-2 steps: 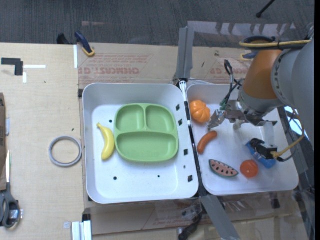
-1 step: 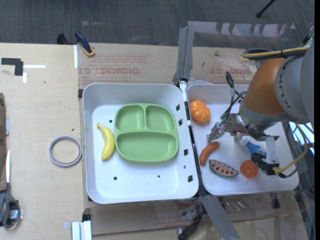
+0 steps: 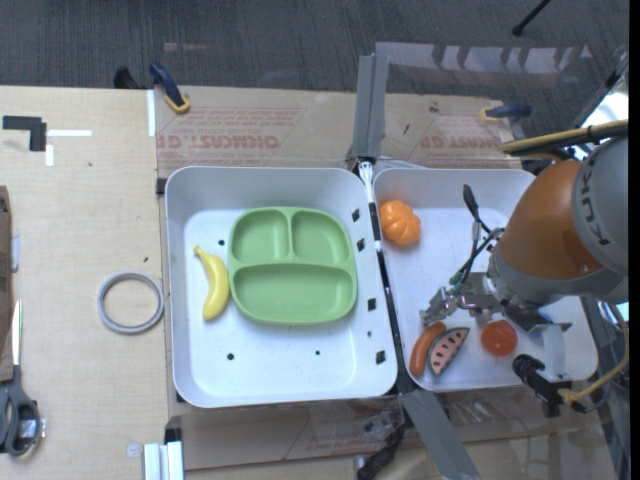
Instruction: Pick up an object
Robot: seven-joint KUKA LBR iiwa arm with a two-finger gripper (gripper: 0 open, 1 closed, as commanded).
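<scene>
The gripper (image 3: 447,306) hangs low in the right bin (image 3: 440,183), lower right of the frame. Whether its fingers are apart or together, I cannot tell. A watermelon slice (image 3: 448,351) lies just below it.

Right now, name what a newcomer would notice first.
The green divided plate fills the middle of the left bin, with a banana at its left. In the right bin, an orange pumpkin-like toy sits at the top left, while the arm's orange band looms over the lower right.
</scene>
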